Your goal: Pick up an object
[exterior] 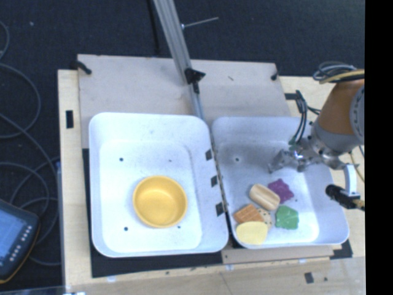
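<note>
Two white bins side by side on the counter (70, 165). Left bin (110, 134) holds a yellow bowl (160, 201), upright, sitting a little toward the near side of the bin floor.

Right bin (245, 134) holds a cluster of small items in its near half: a tan bread roll (264, 196), a purple piece (281, 189) just beside it on the right, a brown waffle-like piece (249, 214) below the roll, a pale yellow piece (252, 232) at the near rim, and a green piece (287, 217) to the right of those. The roll touches or nearly touches the waffle piece; the yellow piece sits against the waffle piece.

Arm (338, 112) comes in from the right, orange band visible. Gripper (284, 160) is low over the right bin, just above the cluster in the view, nearest the purple piece and the roll. Nothing seen between its fingers. How far the gripper is open: cannot tell, too blurred and dark.

A metal pole (175, 35) slants up from between the bins. Cables and a tablet (15, 235) lie on the dark floor at left.
</note>
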Motion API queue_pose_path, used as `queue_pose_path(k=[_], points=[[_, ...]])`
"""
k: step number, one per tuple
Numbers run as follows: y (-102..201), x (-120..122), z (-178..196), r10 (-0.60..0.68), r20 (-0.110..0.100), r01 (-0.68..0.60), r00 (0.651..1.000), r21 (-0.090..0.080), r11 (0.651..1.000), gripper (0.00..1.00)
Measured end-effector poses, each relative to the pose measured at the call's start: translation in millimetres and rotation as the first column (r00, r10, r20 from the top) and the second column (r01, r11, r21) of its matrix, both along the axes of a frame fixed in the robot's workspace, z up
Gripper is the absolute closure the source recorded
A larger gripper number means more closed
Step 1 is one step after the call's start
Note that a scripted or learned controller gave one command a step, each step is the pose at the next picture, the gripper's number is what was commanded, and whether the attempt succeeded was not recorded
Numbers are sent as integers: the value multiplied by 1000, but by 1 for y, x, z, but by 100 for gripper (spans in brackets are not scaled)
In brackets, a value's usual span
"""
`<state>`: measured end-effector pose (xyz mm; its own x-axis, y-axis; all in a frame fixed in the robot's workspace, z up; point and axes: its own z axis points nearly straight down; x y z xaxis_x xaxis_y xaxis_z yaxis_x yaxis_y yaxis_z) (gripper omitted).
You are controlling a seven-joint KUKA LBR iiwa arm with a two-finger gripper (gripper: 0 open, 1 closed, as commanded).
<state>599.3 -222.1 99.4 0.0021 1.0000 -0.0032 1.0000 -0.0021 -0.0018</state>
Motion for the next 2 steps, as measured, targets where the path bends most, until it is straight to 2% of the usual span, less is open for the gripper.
queue_pose_path(k=[1, 2], points=[[-1, 2, 14, -1, 7, 1, 1000, -1, 1000, 100], [6, 6, 72, 6, 6, -6, 1000, 2, 1000, 100]])
